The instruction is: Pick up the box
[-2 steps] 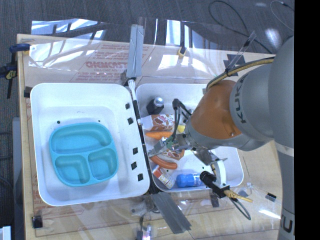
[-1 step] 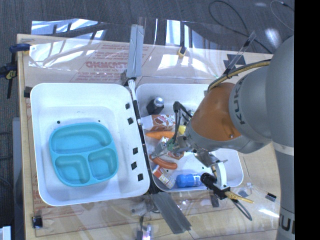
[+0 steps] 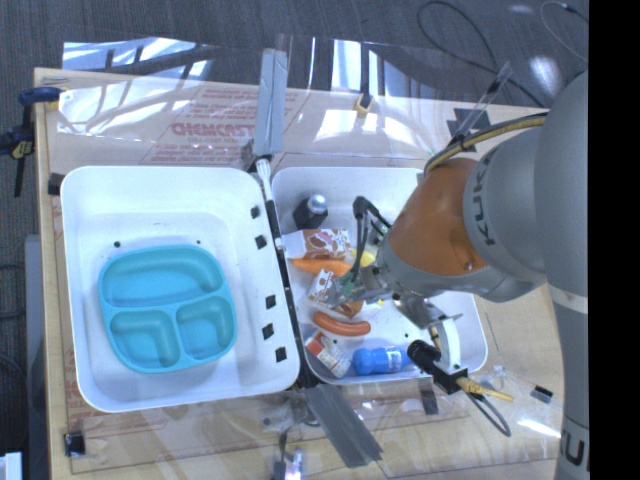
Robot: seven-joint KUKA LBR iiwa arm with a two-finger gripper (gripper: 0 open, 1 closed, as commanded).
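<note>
Slightly left of centre in the right bin (image 3: 345,180), the gripper (image 3: 352,286) hangs low among a crowd of small things. Whether the gripper is open or closed cannot be told from this slanted view.

The box (image 3: 325,288), small with red and white print, lies just to the left of the gripper, so close that contact cannot be judged. It sits tilted. Its long axis seems to run up and down the view at a slight slant, though the box is too small to be sure.

Just above the gripper and box lies an orange carrot (image 3: 320,264), pointing sideways. Beyond it is a red and white printed packet (image 3: 328,240), and farther off a dark round object with a silvery top (image 3: 315,208). Just below the gripper lies a reddish sausage (image 3: 341,324), close under the box. Farther below are a blue bottle (image 3: 382,360) on its side and a small red and white item (image 3: 325,348).

Well to the gripper's left, the left bin (image 3: 80,268) holds a blue divided tray (image 3: 165,306). Both bins rest on the counter (image 3: 520,398).
</note>
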